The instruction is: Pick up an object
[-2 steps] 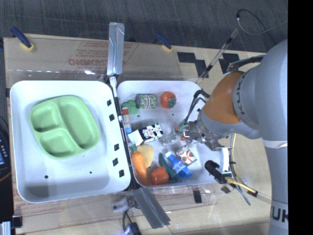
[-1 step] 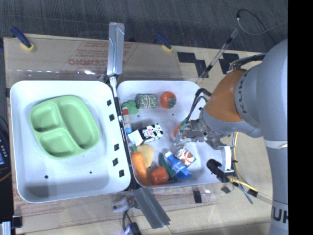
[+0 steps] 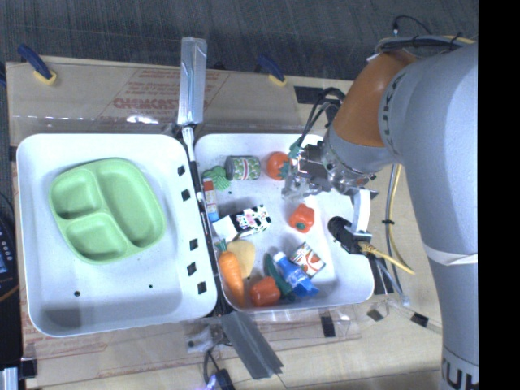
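Two white bins sit side by side; the left bin (image 3: 41,299) holds a green divided tray (image 3: 106,208), the right bin (image 3: 357,287) a scatter of toy groceries. The gripper (image 3: 302,175) hangs over the right bin's upper part — whether it is spread or closed I cannot tell. A small orange-red pepper (image 3: 302,217) lies just below it, a red tomato (image 3: 276,164) just beside it.

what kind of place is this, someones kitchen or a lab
Most likely a robot lab bench, not a kitchen. A grey and orange arm reaches over two shallow white bins clamped to a board, the right bin holds a jumble of toy food such as a plastic carrot, and loose cables trail beside it.
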Robot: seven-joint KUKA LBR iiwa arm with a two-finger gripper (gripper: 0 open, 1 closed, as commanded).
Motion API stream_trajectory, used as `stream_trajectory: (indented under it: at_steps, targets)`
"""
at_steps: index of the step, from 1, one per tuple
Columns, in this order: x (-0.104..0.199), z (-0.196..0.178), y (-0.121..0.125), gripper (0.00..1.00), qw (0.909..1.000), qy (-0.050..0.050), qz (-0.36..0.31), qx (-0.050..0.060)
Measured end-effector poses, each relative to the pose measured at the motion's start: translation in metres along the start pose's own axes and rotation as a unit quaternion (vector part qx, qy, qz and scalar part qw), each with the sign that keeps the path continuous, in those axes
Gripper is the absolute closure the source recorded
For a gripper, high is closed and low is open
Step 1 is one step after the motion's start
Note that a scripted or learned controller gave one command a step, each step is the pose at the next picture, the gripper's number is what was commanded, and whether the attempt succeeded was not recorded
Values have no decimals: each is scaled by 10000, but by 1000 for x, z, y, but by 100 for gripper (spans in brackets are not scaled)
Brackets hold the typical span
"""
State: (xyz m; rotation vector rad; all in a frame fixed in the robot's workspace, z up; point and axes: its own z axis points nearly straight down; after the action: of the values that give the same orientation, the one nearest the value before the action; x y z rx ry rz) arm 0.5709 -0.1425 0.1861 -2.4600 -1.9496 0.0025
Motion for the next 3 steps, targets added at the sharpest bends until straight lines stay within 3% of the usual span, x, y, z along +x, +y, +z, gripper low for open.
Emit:
stream_trajectory:
  at_steps: [1,2,3]
  targets:
    - [0,0,0,0,10000,0,6,6]
    - [-39,89,14,0,9967,-1,807,20]
    - [-14,15,10,0,9976,4,694,-3]
